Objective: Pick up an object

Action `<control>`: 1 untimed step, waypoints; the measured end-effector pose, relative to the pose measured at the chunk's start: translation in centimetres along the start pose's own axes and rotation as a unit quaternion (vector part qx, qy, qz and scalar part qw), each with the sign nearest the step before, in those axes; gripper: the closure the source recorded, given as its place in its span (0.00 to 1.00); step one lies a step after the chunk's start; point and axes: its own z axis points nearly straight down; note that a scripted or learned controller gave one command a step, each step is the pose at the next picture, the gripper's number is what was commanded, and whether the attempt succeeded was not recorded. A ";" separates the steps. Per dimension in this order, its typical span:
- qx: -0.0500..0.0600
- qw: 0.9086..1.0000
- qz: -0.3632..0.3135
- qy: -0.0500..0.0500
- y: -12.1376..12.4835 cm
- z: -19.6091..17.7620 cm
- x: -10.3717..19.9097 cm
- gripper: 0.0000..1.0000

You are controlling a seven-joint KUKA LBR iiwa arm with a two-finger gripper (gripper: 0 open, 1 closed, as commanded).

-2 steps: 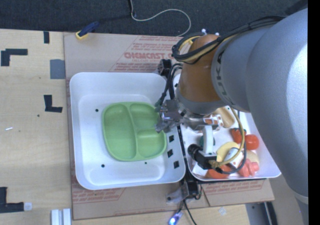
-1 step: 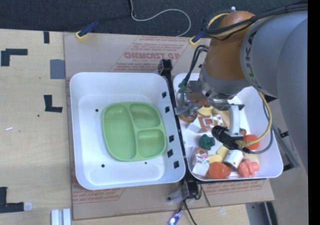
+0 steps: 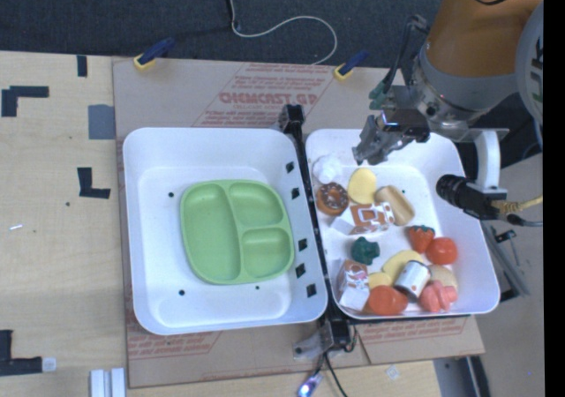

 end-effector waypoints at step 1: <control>0.007 1.000 0.000 0.000 -2.5 -2.5 -1.3 1.00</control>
